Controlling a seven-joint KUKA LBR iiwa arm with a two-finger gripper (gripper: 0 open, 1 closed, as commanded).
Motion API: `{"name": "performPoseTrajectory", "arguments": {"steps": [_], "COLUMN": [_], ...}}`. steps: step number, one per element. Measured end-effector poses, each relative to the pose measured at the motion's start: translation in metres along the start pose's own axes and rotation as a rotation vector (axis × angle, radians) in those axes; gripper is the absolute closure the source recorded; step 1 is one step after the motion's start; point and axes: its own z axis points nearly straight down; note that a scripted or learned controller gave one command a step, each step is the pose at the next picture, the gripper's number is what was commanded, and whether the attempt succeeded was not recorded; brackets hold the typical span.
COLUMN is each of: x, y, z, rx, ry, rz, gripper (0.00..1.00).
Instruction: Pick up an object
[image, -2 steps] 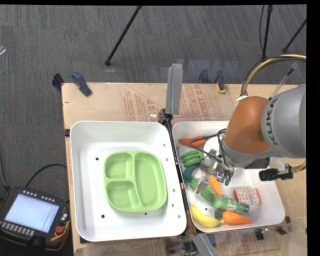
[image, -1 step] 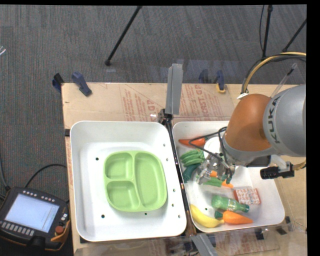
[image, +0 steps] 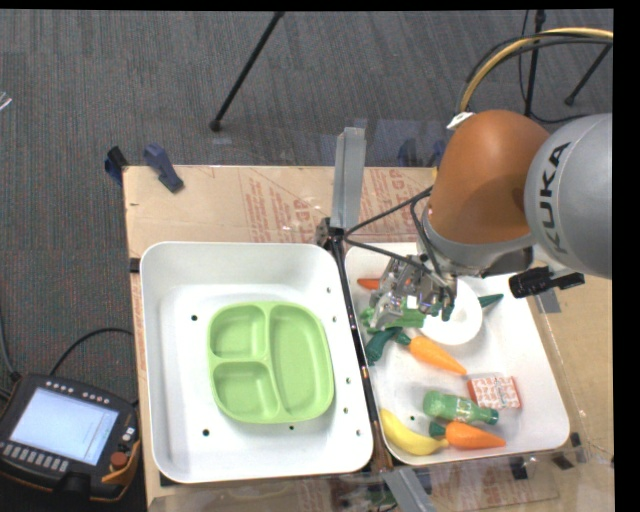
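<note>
Several toys are crowded under the jaws (image: 413, 292) at the right bin's (image: 548, 372) far-left corner, their state untellable, so a green piece (image: 385, 322) could be nudged aside, or two snagged together.

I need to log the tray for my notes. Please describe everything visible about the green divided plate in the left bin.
The green plate is pale lime, looks like plastic, with rounded corners and three compartments: two small ones on the left, one long one on the right. It lies flat, slightly rotated, near the middle of the left bin. Only the bin floor touches it.
</note>
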Motion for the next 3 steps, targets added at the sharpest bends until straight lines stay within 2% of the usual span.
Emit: {"name": "performPoseTrajectory", "arguments": {"steps": [1, 2, 3], "x": [-0.035, 0.005, 0.002], "y": [-0.083, -0.093, -0.092], "z": [-0.040, 0.087, 0.082], "rx": [0.004, 0.003, 0.003], "ry": [0.007, 0.024, 0.012], "rz": [-0.211, -0.289, -0.290], "gripper": [1.00, 1.00, 0.00]}}
